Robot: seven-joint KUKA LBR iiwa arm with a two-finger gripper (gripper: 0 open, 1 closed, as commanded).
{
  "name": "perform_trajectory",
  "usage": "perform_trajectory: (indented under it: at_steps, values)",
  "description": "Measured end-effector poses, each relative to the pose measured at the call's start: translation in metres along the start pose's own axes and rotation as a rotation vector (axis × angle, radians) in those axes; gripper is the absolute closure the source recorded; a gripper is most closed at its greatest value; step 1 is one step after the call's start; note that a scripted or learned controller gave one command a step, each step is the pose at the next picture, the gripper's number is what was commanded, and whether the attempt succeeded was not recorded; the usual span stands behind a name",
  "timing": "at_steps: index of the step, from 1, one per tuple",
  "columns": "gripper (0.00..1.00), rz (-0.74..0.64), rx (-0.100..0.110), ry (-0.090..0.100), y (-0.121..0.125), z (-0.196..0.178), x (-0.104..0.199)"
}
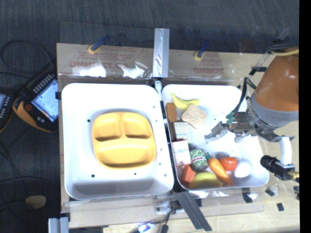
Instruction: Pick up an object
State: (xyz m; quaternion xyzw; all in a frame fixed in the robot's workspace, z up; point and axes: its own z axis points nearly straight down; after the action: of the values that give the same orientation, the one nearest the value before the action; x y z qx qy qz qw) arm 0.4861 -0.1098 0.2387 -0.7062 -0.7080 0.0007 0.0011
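**benchwatcher:** Objects for picking are all piled in the right-hand shallow white plastic bin [228,92], mostly along its left wall and front edge. Back to front: a curved yellow toy banana [184,101], a round tan speckled cracker-looking disc [194,115], a slim brown bar [171,112] against the wall, a small patterned box [182,129], a white-and-pink carton [181,153], a little green can with a label [198,159], a glossy orange toy carrot [219,171], a red tomato-ish lump [229,162], a smooth white egg shape [242,169], plus a yellow-green piece [204,178] at the front.

**gripnerd:** And the grey two-finger gripper [218,131]?

**benchwatcher:** It hangs over the bare middle of that bin, right of the patterned box, touching nothing I can see. Metal fingers look spread apart, nothing between them.

**gripnerd:** Left bin?

**benchwatcher:** The left white bin [77,130] holds a matte yellow moulded tray with three compartments [124,139], lying flat in the centre.
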Motion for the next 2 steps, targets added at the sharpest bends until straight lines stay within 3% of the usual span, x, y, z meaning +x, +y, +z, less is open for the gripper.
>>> perform_trajectory:
  at_steps: [1,2]
  values:
    - [0.00,0.017,0.001,0.000,-0.003,0.118,-0.037]
    - [0.00,-0.058,-0.010,0.000,0.001,0.149,-0.077]
